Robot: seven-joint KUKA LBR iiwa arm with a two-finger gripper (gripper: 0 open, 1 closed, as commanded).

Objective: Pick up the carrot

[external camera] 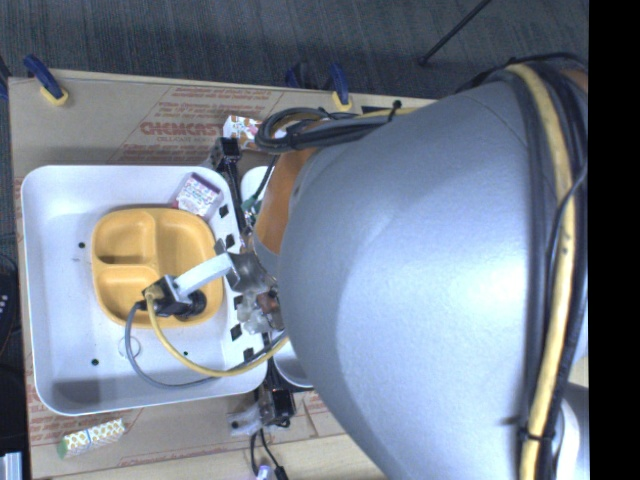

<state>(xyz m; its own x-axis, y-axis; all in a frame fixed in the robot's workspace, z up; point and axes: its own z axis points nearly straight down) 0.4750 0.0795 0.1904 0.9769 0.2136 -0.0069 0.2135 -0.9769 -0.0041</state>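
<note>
My gripper (pixel 250 303) hangs over the right edge of the left white bin (pixel 40 268), just right of a yellow divided plate (pixel 140 253) that lies in that bin. The grey arm (pixel 420 268) with its orange band (pixel 275 203) reaches in from the right and hides nearly all of the right bin. A small white and purple packet (pixel 197 193) lies in the left bin just above the plate's top right corner. I can pick out nothing orange and carrot-shaped among the things in the left bin.
Both bins sit on a cardboard sheet (pixel 150 118) held by blue clamps (pixel 45 78) at the back edge. A small patterned strip (pixel 93 436) lies on the cardboard in front of the left bin.
</note>
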